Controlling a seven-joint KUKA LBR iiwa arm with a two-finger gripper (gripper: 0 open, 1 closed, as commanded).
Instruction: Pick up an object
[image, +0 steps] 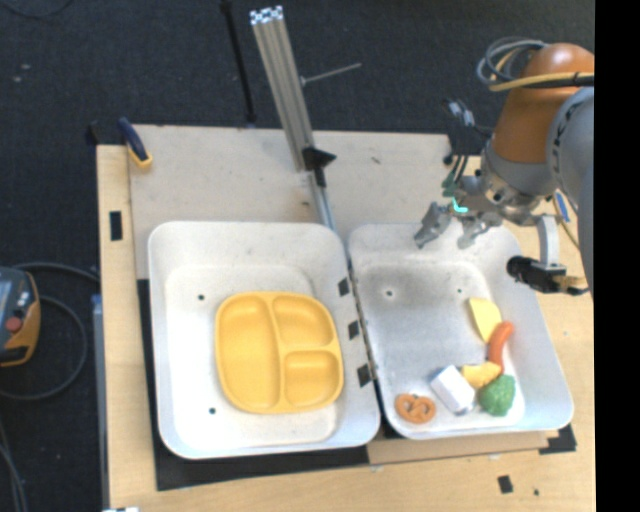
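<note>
1. We're over a pale wooden bench (230, 175) on dark carpet, two white bins side by side.
2. The gripper (452, 227) hangs above the right bin's (420, 300) far rim, its two metal fingers spread apart, nothing between them.
3. Well toward the near corner we see the pickings: yellow wedge (484, 318), orange carrot (499, 342), white block (452, 388), green broccoli (498, 394), brown pretzel (415, 407).
4. The left bin (180, 280) holds a smooth yellow divided plate (279, 351).

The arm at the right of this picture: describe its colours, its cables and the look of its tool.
The arm is grey, with a rounded orange band above the wrist. Pale cables loop at its top. The tool has two grey metal fingers, with a small green light above them.
</note>
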